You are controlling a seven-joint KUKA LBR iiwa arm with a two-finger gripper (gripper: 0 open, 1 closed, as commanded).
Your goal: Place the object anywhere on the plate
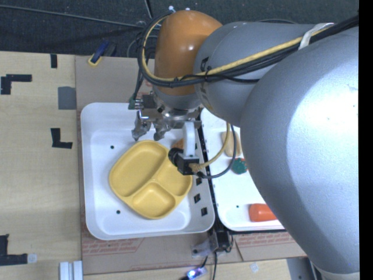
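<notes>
Overhead, the gripper (150,132) hangs at the end of the grey arm (291,115), just below the orange band (178,42), over the far edge of the left bin (96,156). Its two metal fingers (140,130) point down toward the bin floor, a small gap between them, and nothing shows between them; they stand released. Just below the fingertips lies one yellow plate (148,179), divided into three compartments, resting tilted across the floor of the left bin, with nothing on it. One black cable (215,168) loops down from the wrist past the plate's right rim.

Across the divider, the right bin (245,217) holds three small things near the arm: one orange object (261,213) toward the near side, one green object (239,167) further up, and one tan piece (232,142) partly hidden by the arm. So there are two white bins and one plate.

Both bins sit on a brown cardboard sheet (105,80), which lies on a pale wooden bench (35,174) marked with black tape pieces (58,137). Beyond the bench runs dark carpet-like flooring (70,10).
</notes>
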